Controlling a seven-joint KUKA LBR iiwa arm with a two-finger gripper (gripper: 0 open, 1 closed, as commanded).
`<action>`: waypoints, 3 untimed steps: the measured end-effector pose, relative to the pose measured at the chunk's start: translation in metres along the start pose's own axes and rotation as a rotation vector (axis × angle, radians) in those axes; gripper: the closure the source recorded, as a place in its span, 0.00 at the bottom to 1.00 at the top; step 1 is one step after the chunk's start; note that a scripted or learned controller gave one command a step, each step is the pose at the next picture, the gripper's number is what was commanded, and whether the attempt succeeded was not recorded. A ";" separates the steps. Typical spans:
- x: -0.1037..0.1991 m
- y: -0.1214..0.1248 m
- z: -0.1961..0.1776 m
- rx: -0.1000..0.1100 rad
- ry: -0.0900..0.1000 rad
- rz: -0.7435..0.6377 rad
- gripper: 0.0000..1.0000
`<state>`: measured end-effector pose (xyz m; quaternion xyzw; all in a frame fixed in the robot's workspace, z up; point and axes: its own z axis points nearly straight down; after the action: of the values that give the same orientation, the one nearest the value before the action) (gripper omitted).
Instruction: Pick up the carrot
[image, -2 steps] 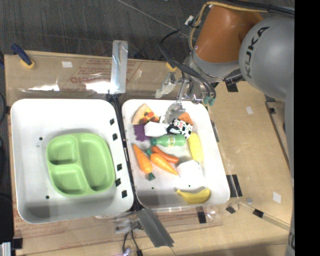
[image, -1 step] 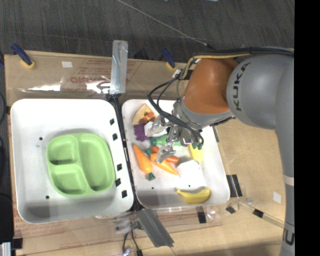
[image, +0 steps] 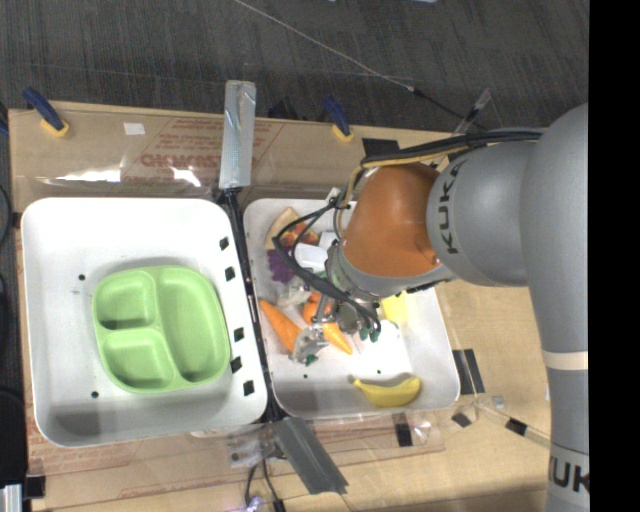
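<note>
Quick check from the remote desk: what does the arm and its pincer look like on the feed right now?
The arm is smooth grey with rounded links, and dark KUKA lettering shows near the wrist and at the lower right. A glossy orange band wraps the wrist. Black cables with a yellow strand run over its top. The pincer below is small, dark metal, with thin wires around it.

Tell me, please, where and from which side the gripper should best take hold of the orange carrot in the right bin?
Probably across the middle of the orange carrot, coming from above: it lies flat and slanted near the right bin's left wall, its long sides exposed.
</note>
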<state>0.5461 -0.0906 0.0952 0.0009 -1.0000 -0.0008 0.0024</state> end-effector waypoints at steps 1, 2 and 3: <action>-0.003 -0.006 -0.014 0.011 -0.010 0.002 1.00; -0.004 0.028 -0.145 0.003 -0.017 -0.004 1.00; -0.008 -0.051 -0.215 0.006 -0.013 -0.014 1.00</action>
<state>0.5553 -0.1416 0.3099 0.0081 -1.0000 0.0023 -0.0042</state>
